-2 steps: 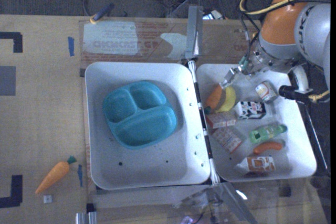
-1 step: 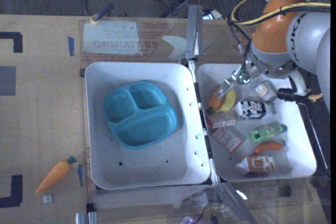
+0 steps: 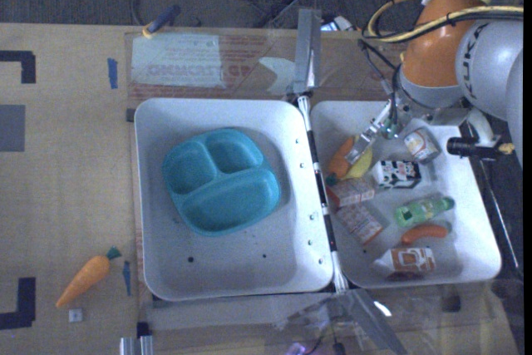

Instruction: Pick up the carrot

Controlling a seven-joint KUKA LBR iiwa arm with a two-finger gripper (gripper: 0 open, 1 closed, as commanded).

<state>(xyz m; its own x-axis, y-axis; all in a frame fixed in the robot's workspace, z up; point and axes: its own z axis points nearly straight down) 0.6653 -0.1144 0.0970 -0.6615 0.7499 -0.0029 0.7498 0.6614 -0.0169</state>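
Brown tabletop [image 3: 66, 179] carries two white bins. A carrot [image 3: 83, 279] lies outside them at lower left. An orange piece [image 3: 340, 156], perhaps another carrot, lies centre-right, just beside the jaws, whose gap you cannot tell. Straddle its narrow width, clear of neighbours.

Arm [image 3: 490, 54] cut off at right edge; small carton [image 3: 396, 173] print unreadable.
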